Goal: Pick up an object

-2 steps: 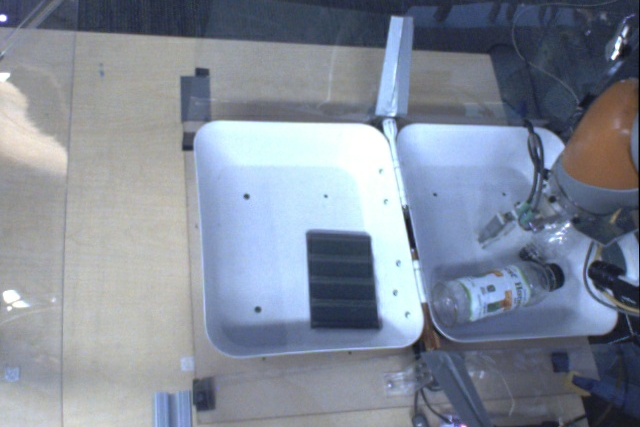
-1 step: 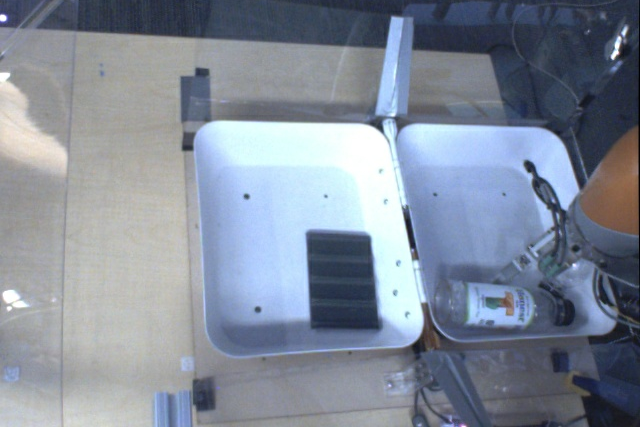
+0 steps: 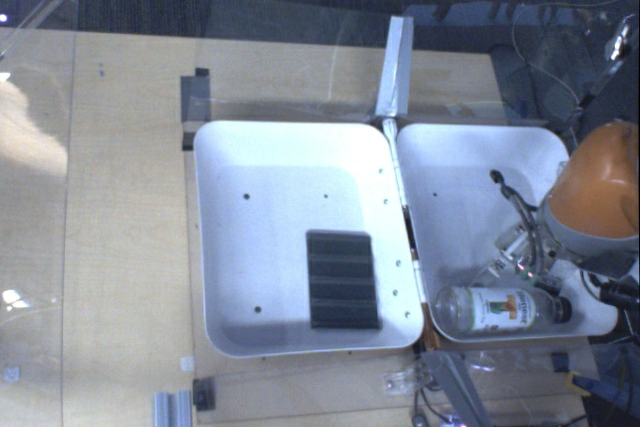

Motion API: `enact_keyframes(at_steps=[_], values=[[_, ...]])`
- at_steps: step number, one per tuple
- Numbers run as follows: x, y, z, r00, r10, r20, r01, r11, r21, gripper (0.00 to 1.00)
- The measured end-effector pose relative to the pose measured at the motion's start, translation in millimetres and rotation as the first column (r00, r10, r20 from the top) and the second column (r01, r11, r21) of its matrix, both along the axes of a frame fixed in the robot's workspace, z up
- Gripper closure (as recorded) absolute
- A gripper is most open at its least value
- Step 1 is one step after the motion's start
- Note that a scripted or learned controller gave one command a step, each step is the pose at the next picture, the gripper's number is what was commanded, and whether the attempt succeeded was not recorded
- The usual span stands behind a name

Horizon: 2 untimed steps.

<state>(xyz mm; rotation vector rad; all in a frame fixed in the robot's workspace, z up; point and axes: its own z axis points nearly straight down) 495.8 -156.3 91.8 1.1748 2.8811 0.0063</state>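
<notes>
A pale wooden counter is carrying two shallow white plastic bins side by side. The left bin is holding a flat black ribbed rectangular block, which is lying toward the near right part of its floor. The right bin is holding a clear plastic bottle with a white and green label and a dark cap; it is lying on its side along the near wall, cap pointing right. The grey arm with the orange band is reaching in from the right, and its gripper is hovering just above the bottle. The fingers are perhaps slightly parted, but I cannot tell for certain through the wires and glare.
</notes>
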Motion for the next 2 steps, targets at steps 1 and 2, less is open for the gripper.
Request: enact_keyframes(at_steps=[1,2], values=[[41.3,68.6,-1.1,0.995,0.096,-0.01,-0.096,0.995,0.007,0.0],[35.4,76.9,94.2,0.999,-0.046,-0.021,0.046,0.999,0.008,0.0]])
